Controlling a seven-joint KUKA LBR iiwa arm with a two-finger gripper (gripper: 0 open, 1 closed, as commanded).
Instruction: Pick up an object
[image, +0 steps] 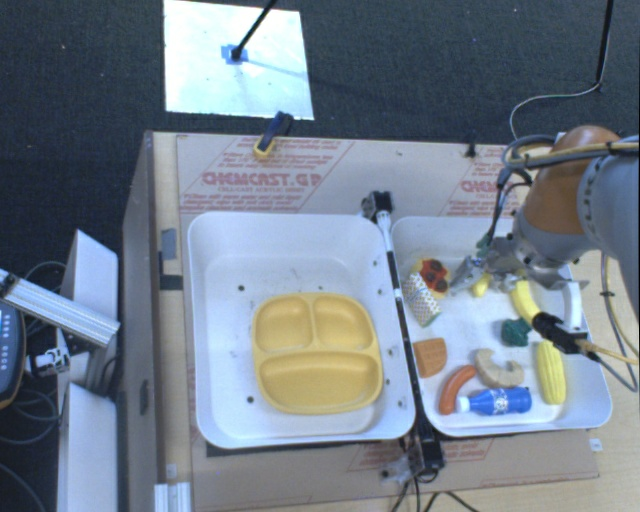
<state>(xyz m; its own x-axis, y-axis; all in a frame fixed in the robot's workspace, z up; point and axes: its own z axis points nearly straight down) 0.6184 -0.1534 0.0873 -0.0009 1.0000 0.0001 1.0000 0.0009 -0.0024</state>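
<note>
Reaching into the right bin (598, 405) already, were you? How far had the pick got?

Not far, as I judged it. My arm (560, 200) came in from the right and my wrist hung low over the back of that bin, just above a small yellow piece (481, 287). Nothing was lifted clear of the floor of the bin, so the job itself was not yet done.

Were your fingers apart or together down there?

I could not tell (the wrist housing and its cables crowded that spot). Nor could I say whether they touched the yellow piece or only hovered beside it.

What else lay within reach?

Plenty. The banana (524, 300) lay just right of the yellow piece, with a green lump (515, 332) below it and the corn cob (550, 372) nearer the right wall. The blue bottle (497, 402) lay on its side along the front wall, touching the sausage (457, 388), and a pale curled thing (498, 368) sat just above the bottle. To the left were the orange wedge (430, 355), a white speckled block (422, 300) and a red and dark cluster (433, 272).

And the left bin (215, 300)?

It held the yellow divided plate (318, 352), well apart from me.

So what was left?

Nearly everything, by my reckoning: settling on one thing, closing on it, and raising it out of the bin.
</note>
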